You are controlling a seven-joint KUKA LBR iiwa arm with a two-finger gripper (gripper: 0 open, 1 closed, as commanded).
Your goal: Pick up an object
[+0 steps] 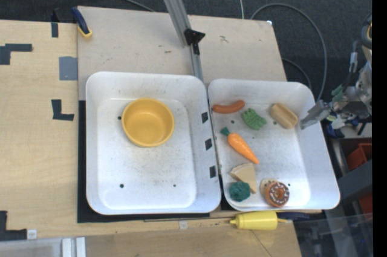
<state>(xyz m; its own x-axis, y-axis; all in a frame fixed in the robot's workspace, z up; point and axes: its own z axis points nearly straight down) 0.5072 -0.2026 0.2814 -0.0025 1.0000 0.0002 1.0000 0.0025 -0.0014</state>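
Yellow mustard bottle (256,221) bears no legible label.

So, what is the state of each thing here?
bowl: upright, in left bin
carrot: lying in right bin
sausage: lying, near back wall
yellow bottle: on its side, outside the bins
gripper: at right bin's edge

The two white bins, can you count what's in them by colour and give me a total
Yellow: 1, the bowl in the left bin.
Orange or red-orange: 2, the carrot and sausage in the right bin.
Green: 2, the ridged green piece and teal broccoli-like piece.
Tan: 2, the bread roll and sandwich wedge.
Brown with sprinkles: 1, the donut.
Total: 8
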